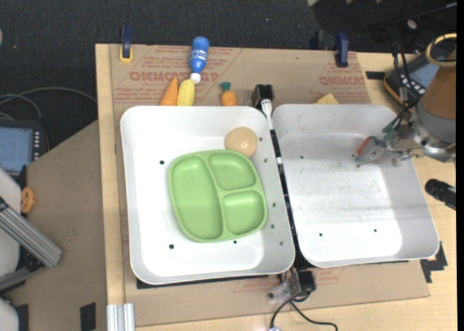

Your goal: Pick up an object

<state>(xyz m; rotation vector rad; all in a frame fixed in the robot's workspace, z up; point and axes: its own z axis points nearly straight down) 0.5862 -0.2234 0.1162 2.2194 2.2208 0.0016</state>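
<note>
The gripper [368,150] hangs over the upper right of the right bin [348,242]; whether it is released or clenched cannot be told. The nearest pickable thing, a tan ball [241,140], lies well to its left in the left bin [145,177], touching the green divided plate [216,195] (round, no long axis).

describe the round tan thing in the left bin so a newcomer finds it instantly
Start at the left white bin, which holds a green divided plate. Just past the plate's far right corner sits a tan ball. It is the only round, beige item there.
</note>
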